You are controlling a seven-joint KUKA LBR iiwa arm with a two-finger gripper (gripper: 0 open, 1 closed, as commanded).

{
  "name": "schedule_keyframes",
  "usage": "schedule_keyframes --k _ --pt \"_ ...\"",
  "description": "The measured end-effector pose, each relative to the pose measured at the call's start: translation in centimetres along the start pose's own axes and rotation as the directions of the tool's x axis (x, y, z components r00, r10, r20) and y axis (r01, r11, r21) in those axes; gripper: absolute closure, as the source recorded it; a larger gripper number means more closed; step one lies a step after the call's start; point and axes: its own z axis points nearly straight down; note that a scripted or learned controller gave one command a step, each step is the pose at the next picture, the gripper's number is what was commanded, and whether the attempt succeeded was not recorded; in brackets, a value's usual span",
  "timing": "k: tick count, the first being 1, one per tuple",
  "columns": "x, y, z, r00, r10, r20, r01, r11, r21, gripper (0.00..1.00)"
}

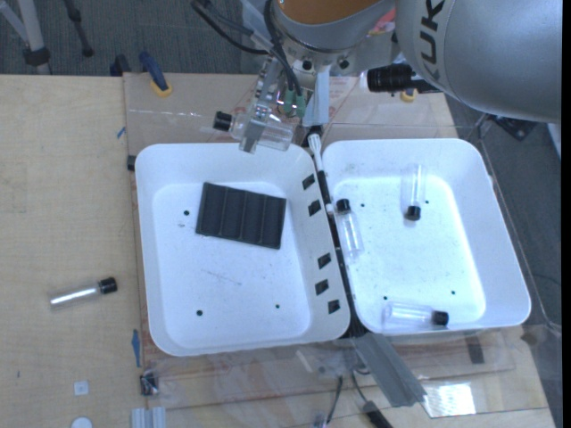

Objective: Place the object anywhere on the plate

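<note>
The plate (241,214) is a dark ribbed rectangle lying flat in the left white bin (169,328). My gripper (261,134) hangs over the far rim of that bin, above and slightly right of the plate. It is shut on a clear vial (234,123) held crosswise, whose black cap sticks out to the left. The vial is in the air, apart from the plate.
The right bin (500,239) holds three more clear vials with black caps: one (412,192) at the back, one (348,230) by the divider and one (412,314) at the front. Another vial (82,292) lies on the wooden bench left of the bins.
</note>
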Motion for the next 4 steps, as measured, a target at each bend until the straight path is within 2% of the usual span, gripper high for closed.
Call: schedule_keyframes --k 1,2,3,4 --pt "3.2 1.8 4.5 0.946 -0.325 -0.007 0.325 0.946 0.001 1.00" --pt "0.3 2.7 -1.8 0.996 0.085 0.001 -0.085 0.996 0.000 1.00" --pt "-0.6 3.1 10.2 0.928 -0.372 -0.006 0.372 0.928 0.000 1.00" --pt "-3.0 3.9 -2.8 0.869 -0.494 -0.001 0.494 0.869 -0.001 1.00"
